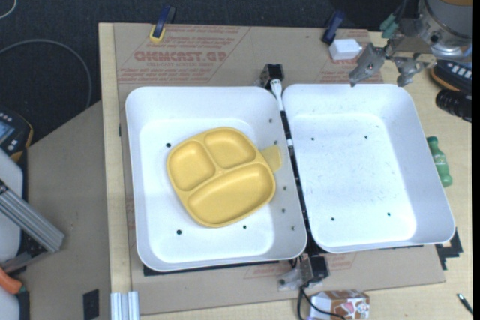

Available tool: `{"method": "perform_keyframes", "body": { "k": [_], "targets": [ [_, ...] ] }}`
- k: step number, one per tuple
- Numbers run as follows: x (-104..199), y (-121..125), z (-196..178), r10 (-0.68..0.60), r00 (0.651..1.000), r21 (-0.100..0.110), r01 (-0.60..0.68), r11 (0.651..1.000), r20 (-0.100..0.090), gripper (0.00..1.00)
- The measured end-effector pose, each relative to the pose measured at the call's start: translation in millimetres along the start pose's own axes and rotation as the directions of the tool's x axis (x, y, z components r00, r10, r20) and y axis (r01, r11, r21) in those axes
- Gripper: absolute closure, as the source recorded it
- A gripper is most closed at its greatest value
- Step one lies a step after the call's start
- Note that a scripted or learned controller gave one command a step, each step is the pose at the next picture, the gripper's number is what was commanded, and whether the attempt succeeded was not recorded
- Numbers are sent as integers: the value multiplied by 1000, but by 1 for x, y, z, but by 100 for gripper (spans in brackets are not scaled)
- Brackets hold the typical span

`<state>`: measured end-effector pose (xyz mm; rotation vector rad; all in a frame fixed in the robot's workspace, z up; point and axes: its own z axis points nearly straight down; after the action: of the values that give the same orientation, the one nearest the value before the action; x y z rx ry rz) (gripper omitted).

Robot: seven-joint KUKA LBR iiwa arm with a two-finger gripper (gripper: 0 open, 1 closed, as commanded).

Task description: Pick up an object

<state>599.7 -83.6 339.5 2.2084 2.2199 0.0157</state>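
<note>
left bin [142, 236]: yellow three-compartment plate [220, 176] lies flat near its centre | right bin [427, 198]: bare white floor | gripper [386, 70]: above right bin's far rim, jaws spread wide, nothing between fingers, touching nothing

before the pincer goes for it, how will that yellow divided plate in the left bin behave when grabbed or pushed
The yellow divided plate looks like moulded plastic, so probably stiff and light for its size. It lies flat and wide on the left bin, so it should slide when pushed, not roll or tip. Its smooth surface and low rounded rim may slip from the pincer; a ridge between compartments might give better purchase.
</note>
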Motion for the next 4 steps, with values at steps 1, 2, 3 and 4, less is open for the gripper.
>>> {"method": "perform_keyframes", "body": {
  "k": [1,2,3,4],
  "targets": [
    [84,-41,-99,-6,1000,1,6,1000,-3,0],
    [99,-104,-168,1,1000,4,-1,1000,-2,0],
    [173,-117,-200,-4,1000,7,4,1000,-3,0],
    [233,-117,-197,-3,1000,12,3,1000,-2,0]
  ]
}}
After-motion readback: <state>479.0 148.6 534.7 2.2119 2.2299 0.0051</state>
